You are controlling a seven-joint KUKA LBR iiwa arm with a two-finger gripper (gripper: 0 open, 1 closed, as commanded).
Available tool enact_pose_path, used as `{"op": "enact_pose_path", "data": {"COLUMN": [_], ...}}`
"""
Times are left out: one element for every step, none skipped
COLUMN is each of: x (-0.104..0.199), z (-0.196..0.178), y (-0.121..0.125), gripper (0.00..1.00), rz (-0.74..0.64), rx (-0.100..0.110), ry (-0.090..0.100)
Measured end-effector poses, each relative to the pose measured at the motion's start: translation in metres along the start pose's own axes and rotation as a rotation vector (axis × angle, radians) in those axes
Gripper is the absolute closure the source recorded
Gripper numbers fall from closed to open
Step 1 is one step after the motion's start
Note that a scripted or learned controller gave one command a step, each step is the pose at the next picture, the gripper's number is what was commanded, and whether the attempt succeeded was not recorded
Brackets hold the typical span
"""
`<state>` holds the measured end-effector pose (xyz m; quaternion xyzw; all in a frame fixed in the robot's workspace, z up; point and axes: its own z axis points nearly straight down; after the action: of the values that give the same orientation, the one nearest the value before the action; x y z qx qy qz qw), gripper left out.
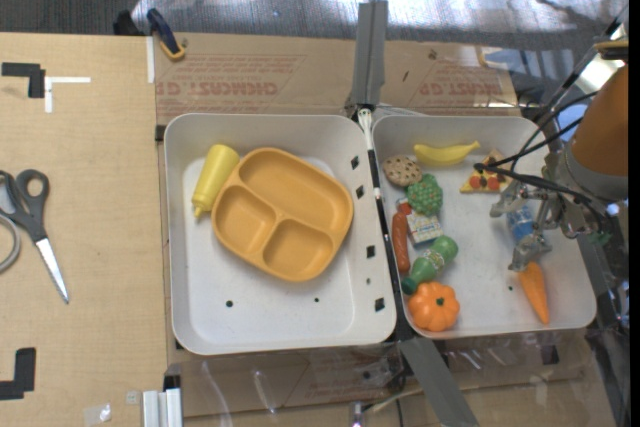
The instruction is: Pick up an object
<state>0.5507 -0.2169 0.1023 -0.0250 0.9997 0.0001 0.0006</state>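
My gripper hangs low over the right part of the right bin, and its two fingers stand apart, so it is open. A small bluish bit shows between them; I cannot tell whether it is a loose thing or part of the gripper. An orange carrot lies just below the lower finger. A pizza slice lies just up and left of the gripper. Further left are a banana, a cookie, a green bunch, a hot dog, a green pepper and a pumpkin.
The left bin holds a yellow divided plate and a yellow bottle. Scissors lie on the bench at far left. Cables run from the arm across the right bin's upper right corner.
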Motion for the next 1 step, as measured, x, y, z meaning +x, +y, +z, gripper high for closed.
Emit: {"op": "enact_pose_path", "data": {"x": [0.0564], "z": [0.011], "y": [-0.0018], "gripper": [0.0], "rz": [0.017], "rx": [0.0], "ry": [0.001]}}
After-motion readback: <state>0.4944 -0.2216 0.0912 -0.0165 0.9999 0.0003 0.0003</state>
